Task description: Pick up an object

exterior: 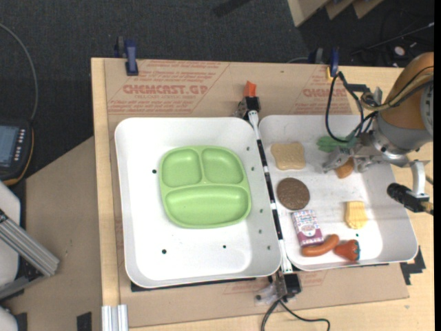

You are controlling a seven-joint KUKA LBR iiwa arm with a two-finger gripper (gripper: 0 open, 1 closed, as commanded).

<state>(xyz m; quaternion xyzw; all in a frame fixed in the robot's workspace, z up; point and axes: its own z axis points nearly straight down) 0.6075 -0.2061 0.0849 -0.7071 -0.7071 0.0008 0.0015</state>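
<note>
Tool (342, 163) low in right bin (393, 254), grip state unclear; bread (289, 156), patty (293, 193) near.

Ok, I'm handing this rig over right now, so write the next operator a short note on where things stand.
Gripper: low at the far end of the right bin, over a small orange-brown piece beside a green item; whether it grips anything is unclear.
Also in that bin: bread slice, brown patty, cheese piece, pink carton, sausage, red pepper.
Left bin: green divided plate.
Done: nothing visibly lifted.
Left: secure and raise one object.
</note>
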